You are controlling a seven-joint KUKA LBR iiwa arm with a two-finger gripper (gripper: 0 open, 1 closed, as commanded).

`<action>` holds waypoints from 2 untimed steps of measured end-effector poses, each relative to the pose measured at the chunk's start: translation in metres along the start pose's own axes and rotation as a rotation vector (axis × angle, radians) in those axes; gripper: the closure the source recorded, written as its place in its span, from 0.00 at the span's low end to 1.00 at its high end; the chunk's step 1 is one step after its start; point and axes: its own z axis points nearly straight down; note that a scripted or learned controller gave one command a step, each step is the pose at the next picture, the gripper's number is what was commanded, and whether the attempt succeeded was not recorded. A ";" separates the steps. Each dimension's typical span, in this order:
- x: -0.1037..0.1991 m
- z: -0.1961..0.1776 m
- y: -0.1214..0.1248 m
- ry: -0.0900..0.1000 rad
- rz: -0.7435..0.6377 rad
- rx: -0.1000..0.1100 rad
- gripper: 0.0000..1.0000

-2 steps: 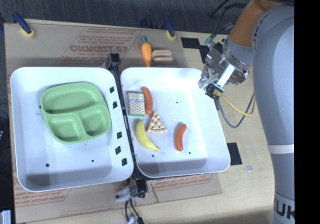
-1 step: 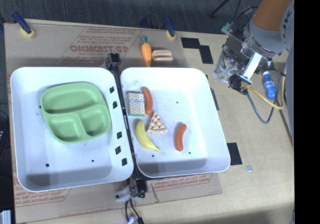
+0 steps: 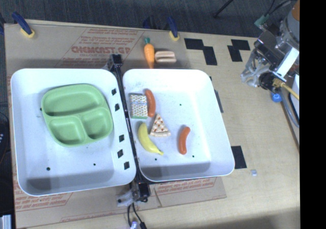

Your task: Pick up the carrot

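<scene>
The carrot [image 3: 148,53], orange with a green top, lies on the cardboard behind the right bin's [image 3: 204,81] back rim, outside both bins. A small hot dog bun [image 3: 165,57] lies just right of it. My gripper [image 3: 254,72] hangs over the bench at the far right, well away from the carrot and beyond the right bin's right rim. Nothing shows in its grasp.
The right bin holds a waffle square [image 3: 138,105], a sausage [image 3: 150,102], a pizza slice [image 3: 159,126], a banana [image 3: 147,140] and a second sausage [image 3: 183,140]. A green divided plate [image 3: 77,114] sits in the left bin [image 3: 25,136]. Clamps [image 3: 173,31] stand at the bench's back edge.
</scene>
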 end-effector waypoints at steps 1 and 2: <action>-0.003 0.150 -0.074 -0.002 0.009 0.005 1.00; -0.045 0.073 -0.052 0.000 0.172 0.001 1.00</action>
